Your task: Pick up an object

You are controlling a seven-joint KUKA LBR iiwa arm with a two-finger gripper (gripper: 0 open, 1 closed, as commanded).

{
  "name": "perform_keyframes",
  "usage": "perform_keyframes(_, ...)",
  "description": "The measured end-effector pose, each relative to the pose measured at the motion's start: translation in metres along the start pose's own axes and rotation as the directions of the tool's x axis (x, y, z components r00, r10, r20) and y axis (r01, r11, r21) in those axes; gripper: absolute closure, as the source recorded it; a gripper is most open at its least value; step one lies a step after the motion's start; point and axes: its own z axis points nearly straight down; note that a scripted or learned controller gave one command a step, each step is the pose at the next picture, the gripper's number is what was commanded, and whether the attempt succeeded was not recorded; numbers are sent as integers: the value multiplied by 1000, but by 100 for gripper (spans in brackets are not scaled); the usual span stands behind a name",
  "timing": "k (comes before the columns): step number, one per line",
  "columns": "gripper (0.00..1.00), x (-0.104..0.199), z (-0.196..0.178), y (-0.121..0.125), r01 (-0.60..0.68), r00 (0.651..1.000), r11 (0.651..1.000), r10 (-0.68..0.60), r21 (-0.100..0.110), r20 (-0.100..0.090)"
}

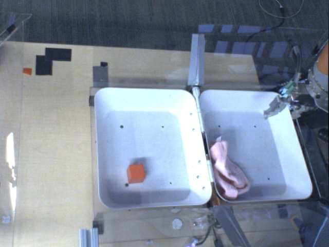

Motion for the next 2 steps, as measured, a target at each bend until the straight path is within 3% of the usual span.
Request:
perform_keyframes(1, 0, -28, 26, -70, -15, 1000, 1000, 15, -1, 1)
perform_keyframes(2, 0, 12, -67, -85, -118, 993, 993, 118, -6, 2)
